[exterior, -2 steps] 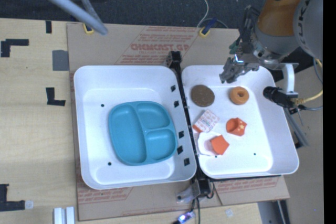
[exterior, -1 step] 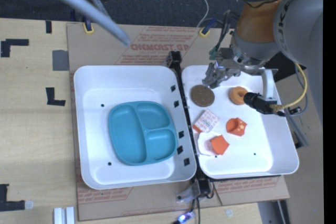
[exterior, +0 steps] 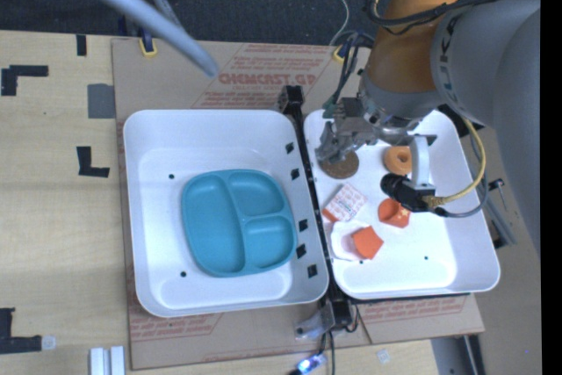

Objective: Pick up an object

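In the right bin (exterior: 457, 272), the hand (exterior: 338, 145), grip unclear, touches a brown disc (exterior: 339, 164).

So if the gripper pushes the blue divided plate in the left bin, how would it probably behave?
The blue divided plate looks like rigid moulded plastic, so it would likely keep its shape. It lies flat on the smooth floor of the left bin, so a push would probably slide it, not tip it. Its low rim may be hard to pinch.

A single fixed camera sits above the bench, looking down at a slant. It frames both shallow white plastic bins, the left bin (exterior: 145, 189) and the right bin (exterior: 465, 263), at middling range, with the grey, orange-banded arm (exterior: 457, 31) entering from the right.
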Robot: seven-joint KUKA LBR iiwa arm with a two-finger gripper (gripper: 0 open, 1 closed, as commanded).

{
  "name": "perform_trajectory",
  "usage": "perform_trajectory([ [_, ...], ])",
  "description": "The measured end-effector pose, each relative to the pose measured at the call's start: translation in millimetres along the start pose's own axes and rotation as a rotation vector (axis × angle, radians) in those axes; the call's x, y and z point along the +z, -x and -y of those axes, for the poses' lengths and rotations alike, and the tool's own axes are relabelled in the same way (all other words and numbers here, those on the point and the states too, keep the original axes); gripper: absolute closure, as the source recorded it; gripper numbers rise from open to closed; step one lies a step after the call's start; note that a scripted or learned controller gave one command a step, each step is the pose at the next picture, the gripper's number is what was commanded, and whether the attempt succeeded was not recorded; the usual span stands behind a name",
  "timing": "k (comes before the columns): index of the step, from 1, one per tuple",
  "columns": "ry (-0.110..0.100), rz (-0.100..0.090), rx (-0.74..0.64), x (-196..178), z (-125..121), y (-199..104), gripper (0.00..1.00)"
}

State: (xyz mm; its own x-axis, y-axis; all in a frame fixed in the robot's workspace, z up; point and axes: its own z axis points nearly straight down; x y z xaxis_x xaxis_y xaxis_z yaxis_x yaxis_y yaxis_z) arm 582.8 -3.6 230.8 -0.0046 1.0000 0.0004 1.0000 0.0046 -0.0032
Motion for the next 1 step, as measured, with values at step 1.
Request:
perform_trajectory([
  [1,-0.001,-0.001,-0.001,-1.6,28.9,-44.1,1.00],
])
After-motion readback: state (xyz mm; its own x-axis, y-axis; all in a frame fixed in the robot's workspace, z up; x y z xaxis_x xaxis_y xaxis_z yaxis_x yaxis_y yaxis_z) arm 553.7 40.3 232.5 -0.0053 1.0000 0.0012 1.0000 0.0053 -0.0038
